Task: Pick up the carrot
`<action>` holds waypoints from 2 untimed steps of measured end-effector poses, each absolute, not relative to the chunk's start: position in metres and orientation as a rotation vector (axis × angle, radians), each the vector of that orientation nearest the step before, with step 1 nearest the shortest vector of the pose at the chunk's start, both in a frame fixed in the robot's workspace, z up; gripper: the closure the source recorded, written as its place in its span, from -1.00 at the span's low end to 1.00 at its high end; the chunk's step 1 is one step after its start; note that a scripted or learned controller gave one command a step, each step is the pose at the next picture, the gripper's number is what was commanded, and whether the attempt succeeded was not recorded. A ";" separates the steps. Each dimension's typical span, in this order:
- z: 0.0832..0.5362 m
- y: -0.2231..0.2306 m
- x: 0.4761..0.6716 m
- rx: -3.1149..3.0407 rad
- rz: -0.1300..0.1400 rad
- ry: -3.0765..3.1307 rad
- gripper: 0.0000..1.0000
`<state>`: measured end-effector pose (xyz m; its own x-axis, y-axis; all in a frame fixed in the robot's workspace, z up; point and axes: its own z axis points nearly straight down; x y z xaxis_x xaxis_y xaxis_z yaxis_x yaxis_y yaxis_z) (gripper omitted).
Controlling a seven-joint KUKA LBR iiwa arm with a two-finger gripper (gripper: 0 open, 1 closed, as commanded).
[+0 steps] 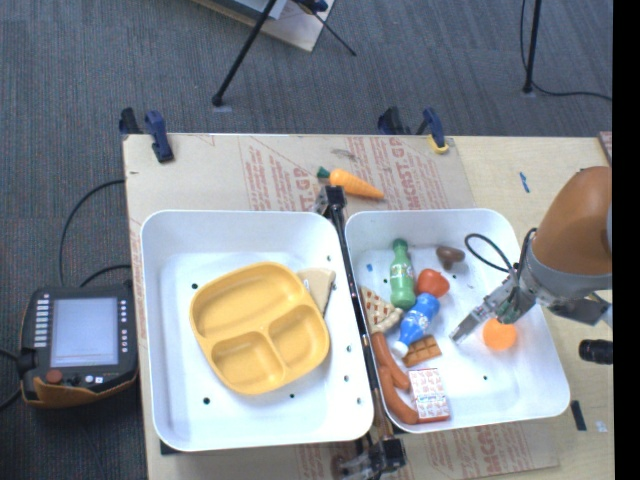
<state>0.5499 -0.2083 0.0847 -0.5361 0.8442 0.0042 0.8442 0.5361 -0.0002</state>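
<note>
From my seat at the remote station, the orange toy carrot with a green stub top (353, 182) lies on the bare cardboard-covered bench (250, 168), outside both bins, just beyond the far rims where the two meet. It points roughly along the bench's back edge, green end to the view's left.

My grey arm's two-finger gripper (470, 325) is nowhere near it: it hangs low inside the right-hand shallow white bin (545, 368), just beside a small round orange ball (500, 335). The thin dark tip looks pressed together or nearly so, with nothing between the fingers, but at this size I cannot tell for certain.

In my judgement the step in hand is the approach, and it has barely begun. To do it well I would lift clear of the green plastic bottle (401, 273) and the blue-and-white bottle (418, 318) before travelling, cross the far rim of the bin, and turn the wrist so the fingers straddle the carrot across its thick middle, not its length. The carrot is tapered and will likely roll or squirt out if pinched near the tip.

The left-hand white bin (170, 368) carries a yellow three-compartment plastic plate (258, 325).

Red printing runs across the cardboard, reversed and too broken up to read. A small red-and-white box (429, 392) bears a pattern I cannot make out.
</note>
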 end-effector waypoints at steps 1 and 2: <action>0.097 -0.210 0.551 -1.528 -0.007 -2.745 1.00; 0.152 -0.185 0.476 -1.595 -0.003 -2.705 1.00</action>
